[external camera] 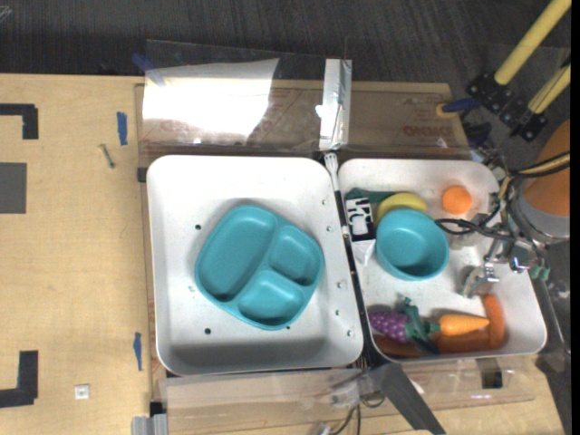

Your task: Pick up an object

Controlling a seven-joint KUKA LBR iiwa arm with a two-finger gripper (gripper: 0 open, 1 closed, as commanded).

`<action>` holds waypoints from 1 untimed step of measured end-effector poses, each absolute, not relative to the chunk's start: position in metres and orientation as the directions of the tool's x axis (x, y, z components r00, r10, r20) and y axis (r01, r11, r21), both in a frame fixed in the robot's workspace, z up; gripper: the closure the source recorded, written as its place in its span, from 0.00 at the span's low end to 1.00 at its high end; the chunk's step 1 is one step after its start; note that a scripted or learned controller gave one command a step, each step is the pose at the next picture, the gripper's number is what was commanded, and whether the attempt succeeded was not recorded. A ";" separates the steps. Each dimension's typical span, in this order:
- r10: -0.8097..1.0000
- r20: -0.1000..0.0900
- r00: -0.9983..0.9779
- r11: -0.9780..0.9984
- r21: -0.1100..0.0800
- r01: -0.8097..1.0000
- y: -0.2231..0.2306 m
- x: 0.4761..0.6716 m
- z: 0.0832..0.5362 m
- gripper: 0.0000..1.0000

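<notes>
Near edge of right bin [535, 338]: grapes [391, 323], carrot [462, 325] with green top, a reddish piece at its right end, all packed along the front wall. Left bin [163, 243] holds a teal tray [261, 265], tilted, roughly central, bare floor around it. Mid right bin: teal bowl [412, 245], upright, nothing in it. Gripper [485, 275] hangs low just right of the bowl, above the carrot; nothing seen between its fingers, and whether they're spread or closed can't be told, too cluttered with cable. Far side: yellow item [403, 204] touching bowl's rim, orange ball [457, 199] near back corner, dark box [361, 216] against the divider.

Progress: nothing lifted yet, grasp and lift both remain. Likely targets are carrot or bowl, closest to the gripper. Room: small bare patch right of bowl; right wall and front wall close, carrot hugging the wall looks awkward.
</notes>
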State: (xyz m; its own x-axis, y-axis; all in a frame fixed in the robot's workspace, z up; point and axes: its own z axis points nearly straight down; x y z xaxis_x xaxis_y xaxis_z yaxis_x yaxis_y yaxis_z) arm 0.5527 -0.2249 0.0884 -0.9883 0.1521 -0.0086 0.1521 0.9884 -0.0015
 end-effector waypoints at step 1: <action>0.133 -0.016 -0.991 0.991 -0.007 0.133 -0.202 0.631 0.090 0.00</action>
